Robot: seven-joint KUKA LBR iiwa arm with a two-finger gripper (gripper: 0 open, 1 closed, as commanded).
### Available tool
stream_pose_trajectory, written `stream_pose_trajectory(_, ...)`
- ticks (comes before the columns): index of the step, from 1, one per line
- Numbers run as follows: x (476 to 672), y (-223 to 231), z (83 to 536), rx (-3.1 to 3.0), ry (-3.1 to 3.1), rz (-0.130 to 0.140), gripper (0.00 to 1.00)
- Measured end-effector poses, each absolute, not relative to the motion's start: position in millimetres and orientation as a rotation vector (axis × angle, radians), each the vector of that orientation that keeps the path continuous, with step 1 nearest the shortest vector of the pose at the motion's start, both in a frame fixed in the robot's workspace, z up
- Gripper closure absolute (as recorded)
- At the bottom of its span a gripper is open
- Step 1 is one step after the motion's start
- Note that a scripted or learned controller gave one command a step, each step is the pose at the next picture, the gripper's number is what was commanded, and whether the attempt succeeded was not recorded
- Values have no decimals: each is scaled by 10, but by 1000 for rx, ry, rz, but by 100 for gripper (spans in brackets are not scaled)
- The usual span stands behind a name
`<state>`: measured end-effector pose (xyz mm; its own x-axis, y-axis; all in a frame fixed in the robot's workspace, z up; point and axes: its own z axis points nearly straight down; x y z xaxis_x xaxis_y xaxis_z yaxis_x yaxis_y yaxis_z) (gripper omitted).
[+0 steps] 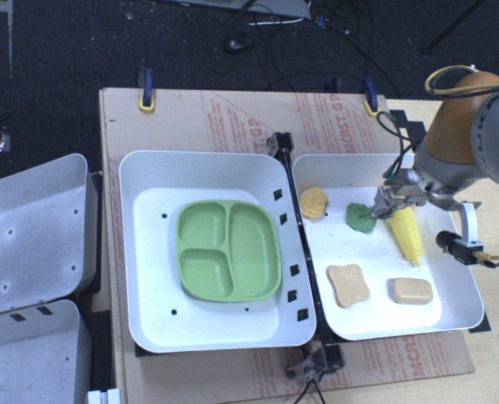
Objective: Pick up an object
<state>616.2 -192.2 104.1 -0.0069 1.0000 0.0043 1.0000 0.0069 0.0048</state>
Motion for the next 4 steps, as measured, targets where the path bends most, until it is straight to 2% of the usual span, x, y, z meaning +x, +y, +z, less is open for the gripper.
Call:
stream_pose_trajectory(2,6153,-2000,2052,2214,2218,5,100)
stream_pose_trajectory(3,6181,-1521,2179,2212,2228,5,100)
stream_pose_trajectory(4,6311,-940,2169,2212,2231,5,100)
